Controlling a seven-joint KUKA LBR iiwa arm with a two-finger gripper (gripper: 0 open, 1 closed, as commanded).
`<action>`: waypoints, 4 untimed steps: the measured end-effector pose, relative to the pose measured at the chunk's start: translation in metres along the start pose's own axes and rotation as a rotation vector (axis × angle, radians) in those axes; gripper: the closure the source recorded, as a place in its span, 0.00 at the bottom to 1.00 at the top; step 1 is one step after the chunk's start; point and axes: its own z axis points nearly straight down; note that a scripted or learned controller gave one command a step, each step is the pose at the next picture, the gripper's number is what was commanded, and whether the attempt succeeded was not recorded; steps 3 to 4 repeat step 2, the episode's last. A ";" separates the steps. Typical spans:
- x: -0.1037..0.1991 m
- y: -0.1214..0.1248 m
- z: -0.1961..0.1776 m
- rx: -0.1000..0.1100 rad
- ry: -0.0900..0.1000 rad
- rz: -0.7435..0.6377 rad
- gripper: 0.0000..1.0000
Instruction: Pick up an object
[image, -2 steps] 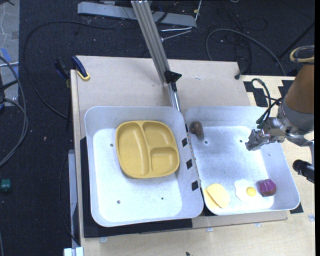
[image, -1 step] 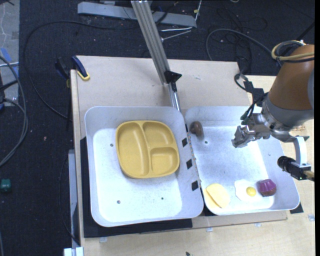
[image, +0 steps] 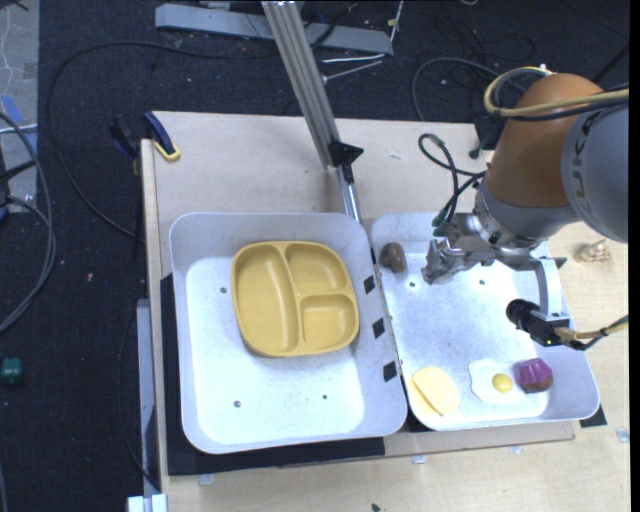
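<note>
I see my gripper (image: 437, 268) low in the right bin (image: 455, 320), just beside the brown lump (image: 393, 257) at the bin's far-left corner; finger state I cannot tell. Risk: nudging it against the wall, closing on nothing.

Robotics lab: wooden bench (image: 250, 160), loose cables (image: 80, 190) on dark floor, aluminium mast (image: 305, 80).

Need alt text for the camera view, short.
The arm's end effector hangs over the far end of the right bin, beside a brown object; a yellow piece, a fried egg and a purple object lie near its front edge. The left bin holds a yellow divided plate.
</note>
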 end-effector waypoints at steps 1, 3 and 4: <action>0.062 0.010 -0.007 0.000 0.000 0.000 1.00; 0.124 0.015 -0.008 0.000 0.001 -0.001 1.00; 0.124 0.015 -0.008 0.000 0.001 -0.001 1.00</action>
